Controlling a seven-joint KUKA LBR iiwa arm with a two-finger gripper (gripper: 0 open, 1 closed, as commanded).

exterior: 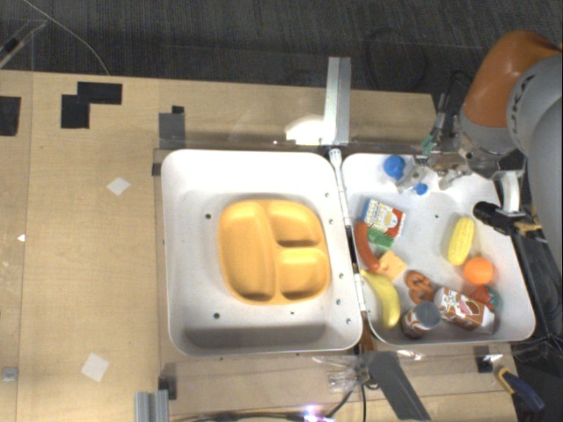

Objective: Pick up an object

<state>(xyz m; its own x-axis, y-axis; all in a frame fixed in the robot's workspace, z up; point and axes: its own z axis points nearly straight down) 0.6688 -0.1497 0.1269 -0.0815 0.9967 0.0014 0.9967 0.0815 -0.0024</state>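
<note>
Camera view puts the nearest things along the front wall of the right bin (525,328): a lying bottle (466,310) with a red and white label, a dark-capped jar (420,317) just beside it, and a banana (383,295) against the divider. All of these sit well toward the viewer from the gripper (437,172). Slightly farther back lie an orange ball (478,271) and a yellow corn cob (461,240), both below and a little right of the tool as seen here, with a small printed carton (383,221) and a red sausage-like piece (366,249) down and to its left. Across the divider, well to the tool's left, the left bin (180,236) holds a yellow divided tray (273,249).

Farthest back, the gripper hangs over the rear part of the right bin, under the arm's orange band (497,77). Just to its left, nearly touching, sit a blue ball (394,165) and a smaller blue piece (420,188). Whether the fingers are apart or together I cannot tell; the tip is too small and cluttered to read, and nothing is clearly seen between them.

My judgement is that this is the approach stage, with no object yet lifted. The blue ball looks the likeliest target. The next move would call for centring over it and descending, since a round thing near the wall may roll away.
</note>
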